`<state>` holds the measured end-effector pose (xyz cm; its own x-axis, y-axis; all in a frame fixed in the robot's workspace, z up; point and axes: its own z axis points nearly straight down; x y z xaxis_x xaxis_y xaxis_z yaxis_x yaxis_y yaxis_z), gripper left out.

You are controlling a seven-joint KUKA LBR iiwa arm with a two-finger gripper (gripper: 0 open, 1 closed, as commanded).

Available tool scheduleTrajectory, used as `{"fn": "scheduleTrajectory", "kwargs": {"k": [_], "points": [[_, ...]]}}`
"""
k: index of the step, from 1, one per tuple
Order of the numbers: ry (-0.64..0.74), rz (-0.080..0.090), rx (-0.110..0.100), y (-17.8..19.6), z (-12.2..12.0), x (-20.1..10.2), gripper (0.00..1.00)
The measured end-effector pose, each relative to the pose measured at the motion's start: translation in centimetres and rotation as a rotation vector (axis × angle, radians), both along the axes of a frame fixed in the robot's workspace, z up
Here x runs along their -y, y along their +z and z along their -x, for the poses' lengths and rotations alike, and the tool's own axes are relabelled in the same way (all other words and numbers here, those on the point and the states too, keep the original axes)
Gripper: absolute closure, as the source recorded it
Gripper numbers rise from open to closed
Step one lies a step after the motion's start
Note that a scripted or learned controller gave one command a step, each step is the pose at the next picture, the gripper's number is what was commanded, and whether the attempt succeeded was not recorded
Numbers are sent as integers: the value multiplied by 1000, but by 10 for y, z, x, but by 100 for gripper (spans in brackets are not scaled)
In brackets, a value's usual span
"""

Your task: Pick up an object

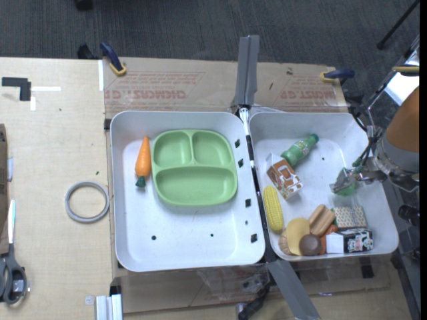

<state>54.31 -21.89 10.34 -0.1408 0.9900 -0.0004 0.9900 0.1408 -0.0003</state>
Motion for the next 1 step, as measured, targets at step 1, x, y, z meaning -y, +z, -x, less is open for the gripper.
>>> {"fn": "scheduleTrajectory", "kwargs": {"k": [1], "points": [[43,1,1,29,-25,3,100]]}}
